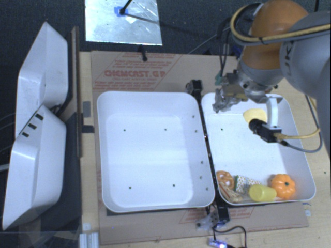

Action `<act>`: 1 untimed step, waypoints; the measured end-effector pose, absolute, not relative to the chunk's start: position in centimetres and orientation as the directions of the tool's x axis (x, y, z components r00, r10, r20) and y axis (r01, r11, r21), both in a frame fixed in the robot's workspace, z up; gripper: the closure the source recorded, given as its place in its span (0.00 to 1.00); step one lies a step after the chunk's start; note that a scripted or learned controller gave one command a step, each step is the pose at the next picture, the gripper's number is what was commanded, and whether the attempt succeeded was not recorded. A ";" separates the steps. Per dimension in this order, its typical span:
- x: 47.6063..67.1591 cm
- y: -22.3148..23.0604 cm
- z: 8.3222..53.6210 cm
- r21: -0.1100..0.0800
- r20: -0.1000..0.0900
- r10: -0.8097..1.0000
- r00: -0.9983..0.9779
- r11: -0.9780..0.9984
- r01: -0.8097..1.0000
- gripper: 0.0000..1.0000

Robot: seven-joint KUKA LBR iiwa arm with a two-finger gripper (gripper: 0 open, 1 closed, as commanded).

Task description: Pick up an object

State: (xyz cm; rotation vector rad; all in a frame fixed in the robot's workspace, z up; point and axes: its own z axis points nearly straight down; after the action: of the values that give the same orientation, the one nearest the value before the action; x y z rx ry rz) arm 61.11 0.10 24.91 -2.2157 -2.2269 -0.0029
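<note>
- End effector [223, 103] is hanging over the far left corner of the right bin [297, 154], just beside the wall shared with the neighbouring bin.
- Its metal tip is pointing down toward the white floor of the bin; how far apart it is standing cannot be told from this slanted view, and nothing is showing in its hold.
- Grey arm [305, 50] is reaching in from the right, with its orange band [271, 30] sitting high above the wrist and cables looping around it.
- A pale yellow object [254, 114] is lying on the floor of the right bin near the far side, partly covered by a black fitting and a white bracket of the arm; it is sitting near the end effector but apart from it.
- An orange pumpkin-shaped toy [283, 185] is resting in the near right corner of the same bin.
- A yellow-green cup-like piece [261, 192] is lying just beside the pumpkin, on its left.
- A pretzel-shaped item [225, 180] and a striped, multicoloured packet [243, 182] are crowding the near edge, touching one another.
- Those four things near the front are lying well apart from the end effector.
- The left bin [108, 154] is sitting flush against the right one, showing small dark dots on its white floor.
- Both bins are resting on a tan cardboard sheet [134, 71] with red printing, laid on the tabletop.
- A shiny metal plate [123, 14] is lying beyond the cardboard on dark carpet.
</note>
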 end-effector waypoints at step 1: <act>60.2 5.8 24.7 0.000 0.001 1.000 -0.005 0.005 1.000 1.00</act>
State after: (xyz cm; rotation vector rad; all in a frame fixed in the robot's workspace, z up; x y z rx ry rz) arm 60.17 5.76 24.72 -2.2150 -2.2268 -0.0021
